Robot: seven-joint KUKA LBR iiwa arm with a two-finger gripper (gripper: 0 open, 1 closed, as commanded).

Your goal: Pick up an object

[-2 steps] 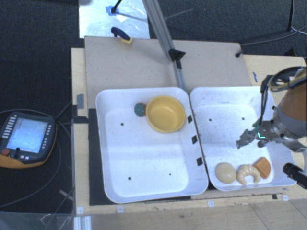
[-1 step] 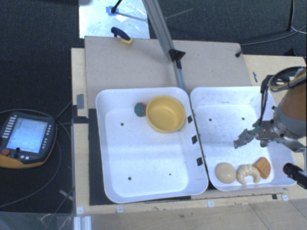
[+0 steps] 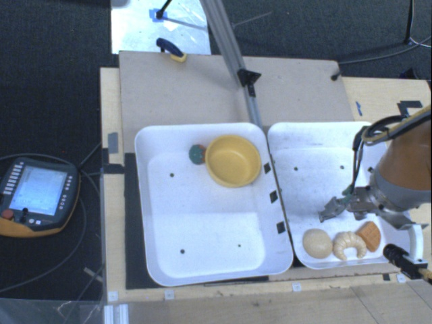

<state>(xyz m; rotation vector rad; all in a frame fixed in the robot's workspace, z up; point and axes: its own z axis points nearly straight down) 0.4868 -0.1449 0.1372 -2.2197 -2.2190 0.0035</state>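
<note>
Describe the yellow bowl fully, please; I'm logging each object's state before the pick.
The yellow bowl is round, matte and looks like plastic. It stands upright, open side up, with nothing visible inside. It sits in the left white bin near its far right corner. A small dark green ball lies against its left rim.

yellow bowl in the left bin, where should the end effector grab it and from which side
Probably best to take the yellow bowl by its rim, coming down from above with one finger inside and one outside. It sits upright and open, so the thin rim is exposed. Use the near or left-front stretch of rim: the small green object touches its upper-left side, and the bin wall crowds the far right.
</note>
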